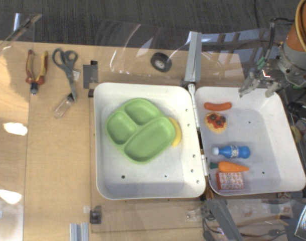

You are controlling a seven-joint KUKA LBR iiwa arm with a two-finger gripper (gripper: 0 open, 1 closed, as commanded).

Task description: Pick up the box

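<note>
Red box (230, 181), label unreadable, in right bin (273, 134) beside carrot (233, 167).

Box (230, 181): we see red and pale printing on its face, but we can read no word or number in it.
Bottle (233, 152): we see a white band round its blue body; whatever lettering it bears is too small for us to read.
Tape roll (161, 62): we make out no brand or marking on it.
Pliers (35, 70): we find no legible stamp on the red handles.
Bins (143, 190): we read no label, number or sign on the white walls.
Worktop (52, 159): we see no readable text or sign anywhere on it.
</note>
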